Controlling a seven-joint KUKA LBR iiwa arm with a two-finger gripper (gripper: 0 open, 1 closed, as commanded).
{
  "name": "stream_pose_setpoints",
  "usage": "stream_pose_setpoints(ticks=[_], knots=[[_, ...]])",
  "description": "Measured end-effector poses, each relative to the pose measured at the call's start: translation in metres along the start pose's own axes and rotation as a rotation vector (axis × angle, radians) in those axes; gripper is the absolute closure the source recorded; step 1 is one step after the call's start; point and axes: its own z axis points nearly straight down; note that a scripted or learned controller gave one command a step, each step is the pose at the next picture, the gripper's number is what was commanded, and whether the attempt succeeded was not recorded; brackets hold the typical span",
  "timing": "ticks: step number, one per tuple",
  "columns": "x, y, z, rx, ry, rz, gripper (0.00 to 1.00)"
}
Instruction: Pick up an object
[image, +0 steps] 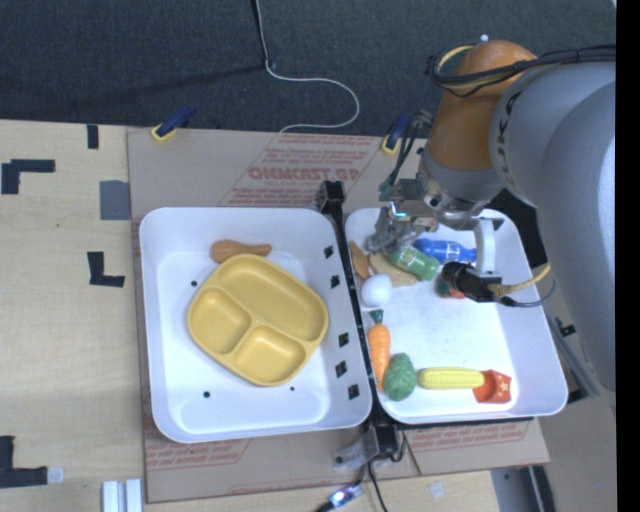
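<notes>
My gripper (386, 236) hangs low over the back left part of the right bin (530, 330). Just under and beside it lie a green item (416, 263) and a blue bottle (441, 248). A tan piece (359, 262) rests against the bin's left wall, with a white ball (377, 291) just in front of it. Nearer the front edge are a carrot (379, 346), a green broccoli (399, 375), a corn cob (449, 378) and a red item (495, 386). I see nothing lifted off the bin floor.
The left bin (160, 300) holds a yellow divided plate (258, 318) and a brown drumstick (240, 250) behind it. A black divider (345, 300) runs between the bins. The arm's grey and orange body (490, 110) looms over the right bin's back.
</notes>
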Motion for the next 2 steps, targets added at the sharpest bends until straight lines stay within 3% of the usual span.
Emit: stream_pose_setpoints(ticks=[1, 2], knots=[[0.003, 0.009, -0.018, -0.002, 0.002, -0.001, 1.0], [0.0, 0.008, -0.001, 0.001, 0.0, -0.001, 1.0]])
